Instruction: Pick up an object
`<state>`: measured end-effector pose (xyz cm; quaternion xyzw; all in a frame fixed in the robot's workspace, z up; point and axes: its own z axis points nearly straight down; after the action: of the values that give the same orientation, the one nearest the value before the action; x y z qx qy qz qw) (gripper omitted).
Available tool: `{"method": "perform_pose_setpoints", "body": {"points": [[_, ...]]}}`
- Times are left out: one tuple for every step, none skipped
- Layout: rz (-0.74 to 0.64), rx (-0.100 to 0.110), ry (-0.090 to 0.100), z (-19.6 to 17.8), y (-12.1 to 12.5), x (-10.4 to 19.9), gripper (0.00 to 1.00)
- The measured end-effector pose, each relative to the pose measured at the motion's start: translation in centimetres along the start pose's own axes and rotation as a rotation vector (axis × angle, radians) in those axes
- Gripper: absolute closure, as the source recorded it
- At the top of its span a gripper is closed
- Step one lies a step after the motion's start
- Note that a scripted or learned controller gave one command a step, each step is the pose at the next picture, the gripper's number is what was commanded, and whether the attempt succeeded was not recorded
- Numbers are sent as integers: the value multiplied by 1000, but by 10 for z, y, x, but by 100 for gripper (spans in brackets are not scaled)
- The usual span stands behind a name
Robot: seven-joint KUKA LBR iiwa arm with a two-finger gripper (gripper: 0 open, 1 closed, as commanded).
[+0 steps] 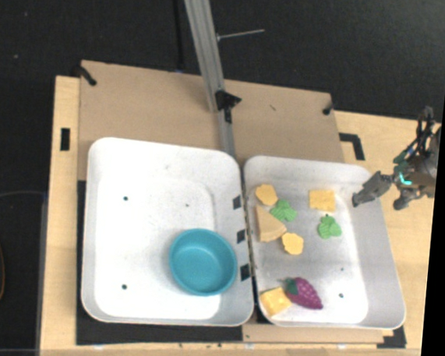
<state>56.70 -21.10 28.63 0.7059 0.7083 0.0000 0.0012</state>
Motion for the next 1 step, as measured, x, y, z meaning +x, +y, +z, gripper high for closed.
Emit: {"method": "perform_pose_setpoints", "body": {"points": [[2,4,0,44,4,3,0]]}}
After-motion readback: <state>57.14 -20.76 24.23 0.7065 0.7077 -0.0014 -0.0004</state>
